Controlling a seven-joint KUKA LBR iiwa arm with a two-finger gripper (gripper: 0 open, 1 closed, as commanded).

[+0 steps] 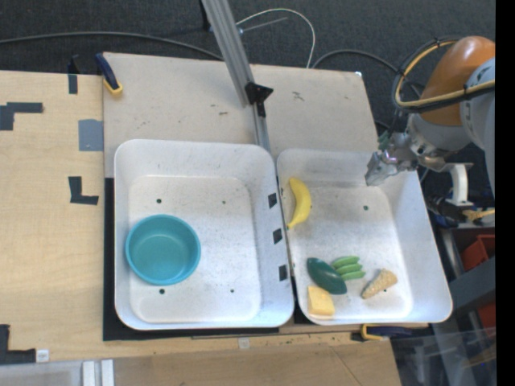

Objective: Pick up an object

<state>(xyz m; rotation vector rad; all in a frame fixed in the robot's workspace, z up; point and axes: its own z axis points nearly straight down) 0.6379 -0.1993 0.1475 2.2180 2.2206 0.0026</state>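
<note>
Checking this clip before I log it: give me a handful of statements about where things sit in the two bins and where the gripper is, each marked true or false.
1. The blue bowl sits in the left bin. True.
2. The banana lies in the same bin as the bowl. False: it lies in the right bin, near that bin's left wall.
3. The gripper is at the right bin's far right corner, apart from all the objects. True.
4. The gripper holds the yellow block. False: the block lies on the right bin's floor at its near edge.
5. The green pea pod lies beside the dark green piece. True.
</note>
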